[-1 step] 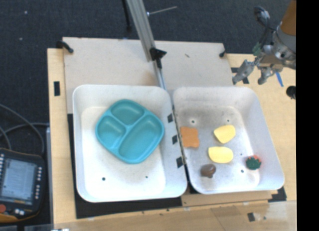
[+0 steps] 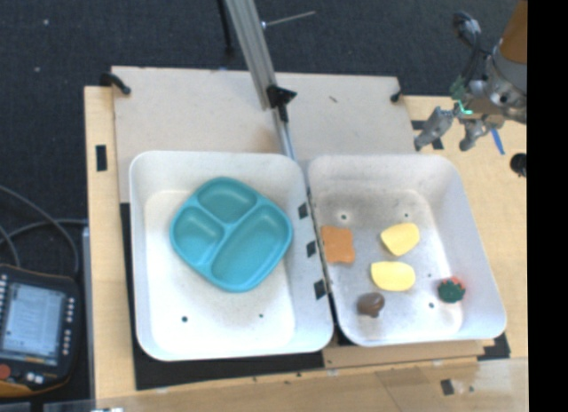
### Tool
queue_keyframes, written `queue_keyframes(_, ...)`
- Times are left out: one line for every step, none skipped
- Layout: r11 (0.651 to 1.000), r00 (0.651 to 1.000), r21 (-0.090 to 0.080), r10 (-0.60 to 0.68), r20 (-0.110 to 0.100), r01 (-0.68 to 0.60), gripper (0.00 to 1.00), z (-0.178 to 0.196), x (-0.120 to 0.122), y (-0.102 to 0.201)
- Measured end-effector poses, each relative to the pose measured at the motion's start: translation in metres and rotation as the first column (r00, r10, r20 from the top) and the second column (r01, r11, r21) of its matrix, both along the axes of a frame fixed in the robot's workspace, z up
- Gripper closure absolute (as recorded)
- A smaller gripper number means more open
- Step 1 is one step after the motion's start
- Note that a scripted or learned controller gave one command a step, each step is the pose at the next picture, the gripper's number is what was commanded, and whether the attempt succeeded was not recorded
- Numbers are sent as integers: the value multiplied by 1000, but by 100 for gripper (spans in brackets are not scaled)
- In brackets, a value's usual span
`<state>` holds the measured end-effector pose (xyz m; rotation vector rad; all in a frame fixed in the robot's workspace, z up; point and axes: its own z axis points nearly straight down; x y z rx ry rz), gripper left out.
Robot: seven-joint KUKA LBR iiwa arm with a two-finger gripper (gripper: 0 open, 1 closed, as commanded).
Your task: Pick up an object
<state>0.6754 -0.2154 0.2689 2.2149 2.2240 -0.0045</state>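
Two jaws stand open and hold nothing, above the bench point(image 2: 204, 108) beyond the right bin point(image 2: 470, 215), at two o'clock. Inside that bin you see five objects point(image 2: 391, 274). The left bin point(image 2: 146, 250) carries a teal tray point(image 2: 232, 233).

Robotics lab, bench point(image 2: 373, 384) with white bins point(image 2: 151, 330), teach pendant point(image 2: 31, 326)

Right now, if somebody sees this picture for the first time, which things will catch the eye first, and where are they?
The teal divided plate lying in the left bin stands out most against the white. Next come the small items in the right bin: two yellow pieces, an orange square, a brown lump and a green and red item. The gripper hangs above the right bin's far right corner, fingers spread with nothing between them.
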Motion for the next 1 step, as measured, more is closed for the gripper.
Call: queue_keyframes(1000, 1000, 2, -4, -4, 4, 0, -63, 1, -3)
